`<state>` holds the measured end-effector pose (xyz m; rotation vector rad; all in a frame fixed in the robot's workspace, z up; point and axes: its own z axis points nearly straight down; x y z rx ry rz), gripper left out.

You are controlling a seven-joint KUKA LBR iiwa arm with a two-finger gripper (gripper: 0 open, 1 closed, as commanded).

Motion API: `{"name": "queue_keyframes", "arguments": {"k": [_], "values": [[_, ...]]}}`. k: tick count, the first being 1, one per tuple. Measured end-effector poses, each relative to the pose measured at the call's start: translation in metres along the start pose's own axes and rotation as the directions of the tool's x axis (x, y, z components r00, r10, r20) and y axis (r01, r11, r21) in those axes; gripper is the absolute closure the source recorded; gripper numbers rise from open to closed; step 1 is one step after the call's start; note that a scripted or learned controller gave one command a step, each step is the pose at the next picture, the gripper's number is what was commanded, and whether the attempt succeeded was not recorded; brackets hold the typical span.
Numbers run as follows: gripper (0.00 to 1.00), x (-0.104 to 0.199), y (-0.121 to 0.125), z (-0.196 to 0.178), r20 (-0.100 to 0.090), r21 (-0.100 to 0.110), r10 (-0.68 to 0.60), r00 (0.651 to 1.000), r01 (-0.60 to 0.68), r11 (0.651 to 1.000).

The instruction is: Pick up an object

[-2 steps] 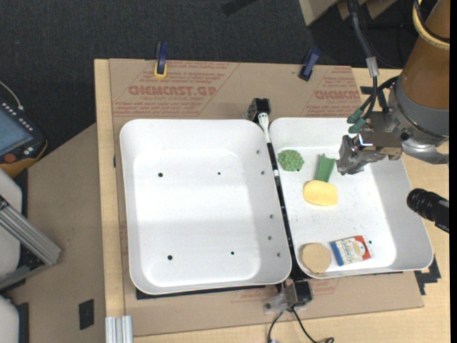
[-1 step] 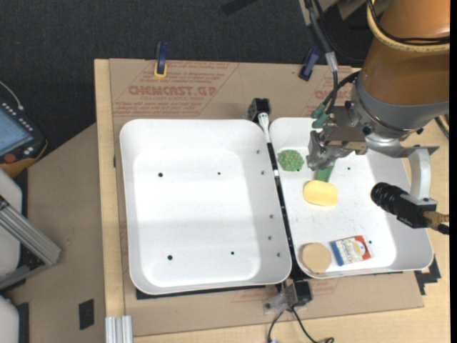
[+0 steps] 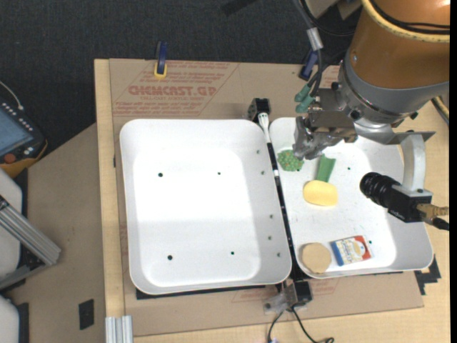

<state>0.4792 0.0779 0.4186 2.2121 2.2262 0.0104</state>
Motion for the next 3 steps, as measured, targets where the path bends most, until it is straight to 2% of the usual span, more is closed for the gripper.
{"name": "queue_keyframes", "arguments": {"k": [1, 2, 3], "values": [[1.00, 0.008, 0.000, 0.006, 0.003, 0.009, 0.005, 1.000, -0.005, 1.000], [1.00, -0.038, 0.020, 0.060, 0.004, 0.014, 0.011, 1.000, -0.011, 1.000], [1.00, 0.004, 0.011, 0.010, 0.000, 0.001, 0.001, 1.000, -0.001, 1.000]]}}
